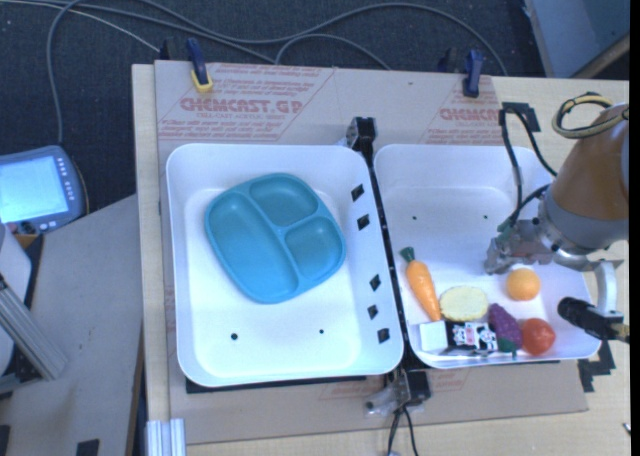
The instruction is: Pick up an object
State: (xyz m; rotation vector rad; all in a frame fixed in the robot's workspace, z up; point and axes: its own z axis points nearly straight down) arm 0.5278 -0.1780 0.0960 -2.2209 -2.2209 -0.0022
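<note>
Reaching for the orange fruit in the right bin

Sitting near the right bin's (440, 169) front right corner, the small orange fruit (522, 285) is judged the likeliest target, because the gripper (507, 252) is poised just above and to its left, nearly touching it. The fruit is seen as round, smooth and evenly orange, with a bright highlight on top; easy rolling is expected if it is nudged. Whether the claw is wide, narrow or closed on anything cannot be told, as the tip is small and dark against the bin floor.

Around the fruit, 5 other toy foods are grouped along the bin's front wall, probably because they were dropped or pushed there: a red tomato (538, 336), a purple piece (503, 325), a pale yellow slice (463, 302), a carrot (422, 287) and a small black-and-white carton (462, 337). The crowding leaves little room for a clean descent.

In the left bin (200, 324), a blue divided plate (275, 236) is laid flat, well apart from the arm (592, 189).
</note>
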